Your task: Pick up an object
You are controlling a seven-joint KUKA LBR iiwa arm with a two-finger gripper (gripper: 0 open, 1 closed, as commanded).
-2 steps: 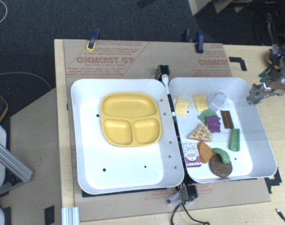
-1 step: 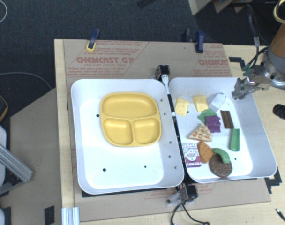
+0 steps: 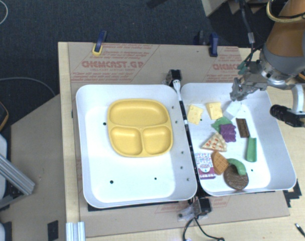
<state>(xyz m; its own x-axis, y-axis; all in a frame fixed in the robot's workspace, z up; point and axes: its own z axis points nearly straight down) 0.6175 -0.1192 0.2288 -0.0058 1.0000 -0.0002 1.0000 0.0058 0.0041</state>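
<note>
End effector (image 3: 239, 93) low over right bin (image 3: 278, 134), near yellow cheese piece (image 3: 214, 110); open or shut, hard to tell. "CHEMCAST GP" printed in red on worktop (image 3: 117, 62).

1. Two shallow white bins sit side by side on a brown board; the left bin (image 3: 92, 174) holds just a yellow plastic plate with three compartments (image 3: 140, 127), sitting upper-middle in it.
2. The right bin (image 3: 278, 149) has all the small stuff: two pale yellow cheese-like squares (image 3: 195, 114) (image 3: 214, 110) near the top, a purple grape-like cluster (image 3: 227, 131) under them, a pizza-slice-shaped wedge (image 3: 214, 143), a dark brown bar (image 3: 242, 127) and a green stick (image 3: 251, 149).
3. Lower down there's a small printed packet (image 3: 205, 164), a tan waffle-like piece (image 3: 219, 162) and a round dark brown cookie (image 3: 236, 178).
4. The gripper (image 3: 240, 92) hangs over the right bin's upper part, arm coming in from the upper right of the frame.
</note>
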